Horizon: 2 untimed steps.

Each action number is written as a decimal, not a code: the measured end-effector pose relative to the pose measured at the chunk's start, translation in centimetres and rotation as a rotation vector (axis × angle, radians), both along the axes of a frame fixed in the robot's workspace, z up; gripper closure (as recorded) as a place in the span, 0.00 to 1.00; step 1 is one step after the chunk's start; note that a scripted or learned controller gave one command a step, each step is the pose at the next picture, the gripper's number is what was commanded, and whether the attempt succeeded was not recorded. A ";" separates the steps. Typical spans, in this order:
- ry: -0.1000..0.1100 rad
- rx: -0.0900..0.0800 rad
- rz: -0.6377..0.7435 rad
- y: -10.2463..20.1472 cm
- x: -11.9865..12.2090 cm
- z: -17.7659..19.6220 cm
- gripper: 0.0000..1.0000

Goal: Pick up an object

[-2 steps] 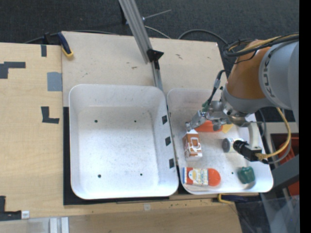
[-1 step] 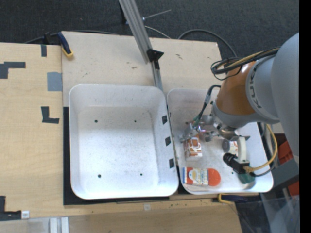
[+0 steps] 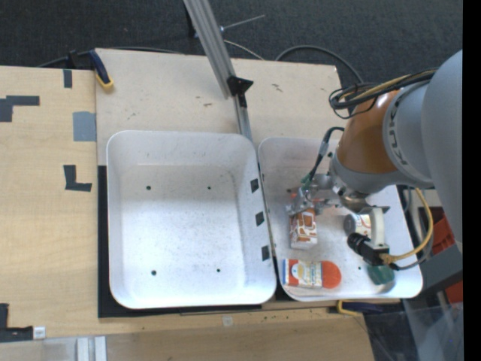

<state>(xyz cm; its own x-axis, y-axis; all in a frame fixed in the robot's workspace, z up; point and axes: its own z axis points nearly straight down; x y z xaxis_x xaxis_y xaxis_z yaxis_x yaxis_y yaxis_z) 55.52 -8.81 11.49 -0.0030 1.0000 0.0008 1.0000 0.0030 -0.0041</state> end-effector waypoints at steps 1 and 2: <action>-0.009 -0.002 -0.002 -0.3 0.6 6.1 1.00; -0.009 -0.002 -0.001 -0.1 0.7 12.4 1.00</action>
<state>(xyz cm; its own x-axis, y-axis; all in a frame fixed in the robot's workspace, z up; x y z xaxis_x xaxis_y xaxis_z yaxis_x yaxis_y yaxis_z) 56.25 -8.95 23.93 -0.0015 1.0000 -0.0009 1.0000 0.0015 0.0047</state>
